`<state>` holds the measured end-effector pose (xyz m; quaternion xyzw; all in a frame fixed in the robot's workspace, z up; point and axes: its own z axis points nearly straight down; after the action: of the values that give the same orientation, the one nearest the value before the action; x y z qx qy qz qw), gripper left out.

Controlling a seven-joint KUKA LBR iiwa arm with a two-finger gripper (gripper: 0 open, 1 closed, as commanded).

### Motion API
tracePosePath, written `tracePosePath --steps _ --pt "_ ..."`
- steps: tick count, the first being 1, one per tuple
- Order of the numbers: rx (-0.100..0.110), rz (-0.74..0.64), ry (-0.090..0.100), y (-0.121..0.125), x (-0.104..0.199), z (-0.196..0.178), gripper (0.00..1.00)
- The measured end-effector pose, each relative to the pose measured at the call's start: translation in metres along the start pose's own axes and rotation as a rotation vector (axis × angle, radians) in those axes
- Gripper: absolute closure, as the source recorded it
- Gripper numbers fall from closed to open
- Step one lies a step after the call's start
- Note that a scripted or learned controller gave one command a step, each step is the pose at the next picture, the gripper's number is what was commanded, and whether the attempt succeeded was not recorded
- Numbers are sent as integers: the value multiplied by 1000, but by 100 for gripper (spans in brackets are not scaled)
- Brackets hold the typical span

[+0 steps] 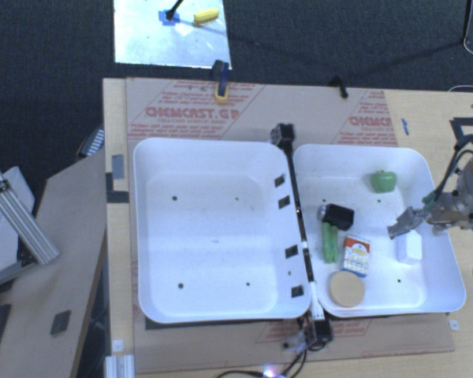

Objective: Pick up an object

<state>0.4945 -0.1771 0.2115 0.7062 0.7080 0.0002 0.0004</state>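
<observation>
My gripper (pixel 404 224) reaches in from the right and hangs over the right side of the right bin (pixel 445 290). A small white block (pixel 409 248) lies directly below and beside its tip; I cannot tell whether they touch. Further left in the same bin lie a green round object (pixel 383 181), a black block (pixel 338 215), a long green piece (pixel 330 243), a small red, white and blue box (pixel 356 256) and a tan round disc (pixel 348 290).
The left bin (pixel 154 290) sits alongside, joined by a black-clipped divider (pixel 296 228). Behind the bins a metal sheet (pixel 142 30) bears a yellow object (pixel 206 16). A yellow-and-blue clamp (pixel 220 83) stands at the board's back edge.
</observation>
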Motion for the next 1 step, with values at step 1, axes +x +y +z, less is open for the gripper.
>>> tracePosePath --steps 1 --pt "-1 -2 3 10 35 126 0"
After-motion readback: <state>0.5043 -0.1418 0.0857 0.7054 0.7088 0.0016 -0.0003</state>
